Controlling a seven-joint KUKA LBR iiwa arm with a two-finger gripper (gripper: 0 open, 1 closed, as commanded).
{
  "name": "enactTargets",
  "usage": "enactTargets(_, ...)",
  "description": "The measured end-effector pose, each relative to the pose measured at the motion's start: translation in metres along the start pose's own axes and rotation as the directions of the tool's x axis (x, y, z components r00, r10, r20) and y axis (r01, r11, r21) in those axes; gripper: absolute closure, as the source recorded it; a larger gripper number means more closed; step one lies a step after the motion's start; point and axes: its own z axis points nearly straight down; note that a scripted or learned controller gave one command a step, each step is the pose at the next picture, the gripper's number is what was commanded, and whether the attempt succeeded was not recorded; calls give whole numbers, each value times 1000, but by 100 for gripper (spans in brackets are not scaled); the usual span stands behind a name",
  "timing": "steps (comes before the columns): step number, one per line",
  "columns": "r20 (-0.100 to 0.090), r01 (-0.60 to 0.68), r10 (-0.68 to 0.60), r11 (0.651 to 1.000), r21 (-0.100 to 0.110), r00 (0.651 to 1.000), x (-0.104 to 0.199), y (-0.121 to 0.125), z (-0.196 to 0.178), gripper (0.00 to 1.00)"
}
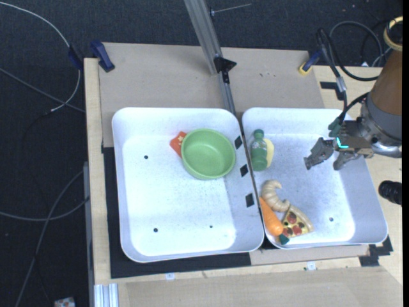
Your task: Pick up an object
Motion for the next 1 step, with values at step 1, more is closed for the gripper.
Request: enactTargets(1,0,0,0,1000,-4,1000,0,0,-2,0)
